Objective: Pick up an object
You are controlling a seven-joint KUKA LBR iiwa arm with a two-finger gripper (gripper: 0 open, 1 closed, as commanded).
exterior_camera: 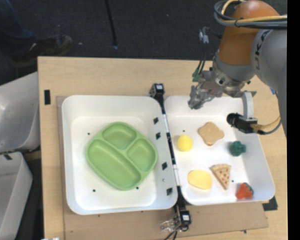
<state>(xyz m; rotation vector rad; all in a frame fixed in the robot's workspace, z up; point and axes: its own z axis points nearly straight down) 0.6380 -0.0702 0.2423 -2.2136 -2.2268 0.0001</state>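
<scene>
Grey jaws (196,102), state unclear, hang over the right bin's (260,176) far corner, apart from toast slice (210,133) and yellow ball (184,143)

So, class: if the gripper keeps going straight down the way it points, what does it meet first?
Most likely bare floor of the right bin. The gripper hangs over its far-left corner, clear of the bread slice and yellow ball; depth is uncertain.

Two bins side by side on the bench (50,79).
The left bin (70,184) holds a tray (121,155). In the right bin (260,184), a ball (184,143) lies at 9 o'clock of the toast (210,133); the pizza (221,175) lies at 3 o'clock of the lemon (200,179); the strawberry (244,191) sits at 6 o'clock of the broccoli (236,147). The gripper (196,102) hangs at the bin's 11 o'clock.
</scene>
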